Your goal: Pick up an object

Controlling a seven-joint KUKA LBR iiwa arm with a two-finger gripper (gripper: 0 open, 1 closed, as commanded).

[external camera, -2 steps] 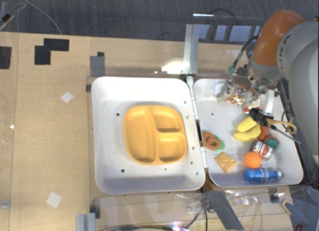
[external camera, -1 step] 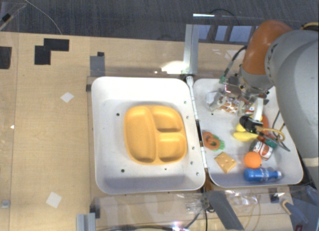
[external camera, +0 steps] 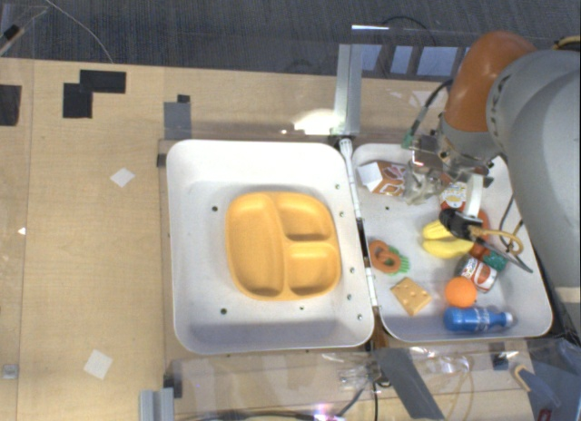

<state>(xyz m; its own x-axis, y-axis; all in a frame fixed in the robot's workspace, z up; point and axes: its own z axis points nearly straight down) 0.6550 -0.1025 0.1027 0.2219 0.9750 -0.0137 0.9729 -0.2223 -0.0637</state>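
Note:
The right bin [external camera: 404, 225] holds several small objects. Among them are a yellow banana [external camera: 443, 245], an orange ball [external camera: 461, 292], a blue bottle [external camera: 477, 320], a tan cracker [external camera: 411, 296] and an orange-and-green ring toy [external camera: 385, 257]. A red-and-white can [external camera: 478, 273] lies right of the banana. A printed snack packet [external camera: 390, 179] lies at the bin's far left corner. My gripper [external camera: 425, 183] hangs low over the far end of this bin, just right of the packet, with the grey arm and orange band behind it.
The left bin [external camera: 186, 256] carries a yellow divided tray [external camera: 281, 244] in its middle. A white card [external camera: 369, 174] lies beside the packet. A small orange-and-white bottle [external camera: 457, 198] sits under the wrist. Cables run along the right bin's right side.

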